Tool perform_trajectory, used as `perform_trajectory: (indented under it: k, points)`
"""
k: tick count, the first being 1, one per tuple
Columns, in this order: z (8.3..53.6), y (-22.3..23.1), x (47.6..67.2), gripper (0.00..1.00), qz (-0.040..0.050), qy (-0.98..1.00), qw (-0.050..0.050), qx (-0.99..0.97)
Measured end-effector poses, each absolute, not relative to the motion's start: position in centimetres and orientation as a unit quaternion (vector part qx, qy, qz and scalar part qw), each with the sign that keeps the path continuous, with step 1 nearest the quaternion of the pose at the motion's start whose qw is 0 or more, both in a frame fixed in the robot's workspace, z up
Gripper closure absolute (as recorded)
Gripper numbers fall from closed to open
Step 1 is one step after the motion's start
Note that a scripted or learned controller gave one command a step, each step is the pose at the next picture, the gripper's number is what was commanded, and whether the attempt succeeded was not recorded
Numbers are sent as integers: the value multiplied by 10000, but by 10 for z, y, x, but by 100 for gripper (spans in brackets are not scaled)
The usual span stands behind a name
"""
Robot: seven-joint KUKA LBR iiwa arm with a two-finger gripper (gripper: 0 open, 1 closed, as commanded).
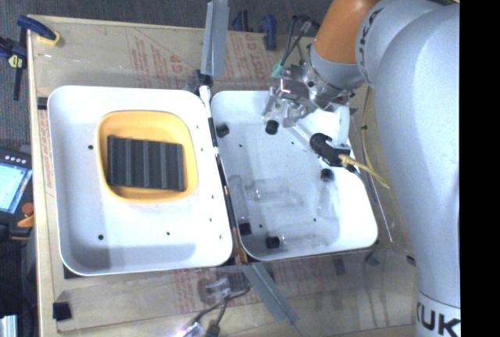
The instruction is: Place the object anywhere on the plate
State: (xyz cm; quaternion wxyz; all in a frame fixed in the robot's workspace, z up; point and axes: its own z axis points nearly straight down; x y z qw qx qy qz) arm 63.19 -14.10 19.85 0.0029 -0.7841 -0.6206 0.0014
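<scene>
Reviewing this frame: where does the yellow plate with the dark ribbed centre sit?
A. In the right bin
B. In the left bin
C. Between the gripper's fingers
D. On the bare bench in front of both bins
B: the yellow plate lies flat inside the left bin, while the gripper is over the right bin.

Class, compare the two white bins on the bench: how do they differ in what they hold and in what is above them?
The left bin holds a yellow plate with a dark ribbed block on it; the right bin holds faint clear items instead. The claw hangs over the right bin's far edge, not the left bin. Both are shallow, white and round-cornered.
</scene>
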Motion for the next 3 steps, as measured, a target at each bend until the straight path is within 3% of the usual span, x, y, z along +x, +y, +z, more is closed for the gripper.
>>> perform_trajectory:
  k: [1, 2, 3]
  points:
    - [192, -71, 642, 100, 14, -6902, 25, -7236]
    - [191, -6, 634, 100, 21, -7609, 24, -6489]
    - [191, -6, 634, 0, 21, -7608, 22, -6490]
